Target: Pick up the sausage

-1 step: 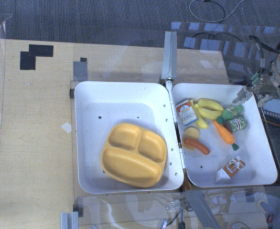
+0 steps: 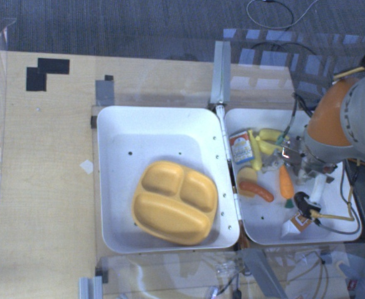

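Observation:
The sausage (image 2: 256, 190), reddish-orange and short, lies on the floor of the right bin (image 2: 263, 226) near its left wall. The gripper (image 2: 284, 157) hangs over the middle of that bin, up and to the right of the sausage and apart from it. Nothing of the sausage is covered by the arm. The grey arm with its orange band (image 2: 329, 122) reaches in from the right and hides the bin's right part.
An orange carrot (image 2: 285, 182) lies just right of the sausage, under the gripper. A yellow banana (image 2: 268, 136) and a small carton (image 2: 241, 149) sit at the back of the right bin, a tube (image 2: 296, 224) at the front. A big yellow bun-like block (image 2: 175, 201) lies in the left bin (image 2: 117, 142).

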You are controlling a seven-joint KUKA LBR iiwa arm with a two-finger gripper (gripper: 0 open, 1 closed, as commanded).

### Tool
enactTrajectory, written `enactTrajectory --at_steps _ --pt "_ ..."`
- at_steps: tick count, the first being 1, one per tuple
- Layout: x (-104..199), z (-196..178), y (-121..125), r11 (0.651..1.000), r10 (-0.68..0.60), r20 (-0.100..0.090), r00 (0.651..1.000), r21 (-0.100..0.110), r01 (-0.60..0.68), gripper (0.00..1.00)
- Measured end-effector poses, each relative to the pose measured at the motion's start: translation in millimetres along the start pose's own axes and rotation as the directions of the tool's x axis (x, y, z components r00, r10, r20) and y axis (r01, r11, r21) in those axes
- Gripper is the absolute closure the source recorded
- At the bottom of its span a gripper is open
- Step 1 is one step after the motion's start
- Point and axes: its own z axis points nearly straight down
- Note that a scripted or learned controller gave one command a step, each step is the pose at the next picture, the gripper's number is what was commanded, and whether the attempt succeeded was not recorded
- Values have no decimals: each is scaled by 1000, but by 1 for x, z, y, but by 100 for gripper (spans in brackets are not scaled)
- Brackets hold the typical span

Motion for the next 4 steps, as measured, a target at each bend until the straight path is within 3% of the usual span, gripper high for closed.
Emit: enactTrajectory --at_steps 1,2,3,4 --pt "28 -1 -50 957 290 -3 957 -4 -290 0" --pt "29 -12 -49 958 288 -5 958 -4 -288 100" --pt "103 -129 -22 964 266 5 964 7 -266 100" --pt "103 -128 -22 964 265 5 964 7 -265 0"
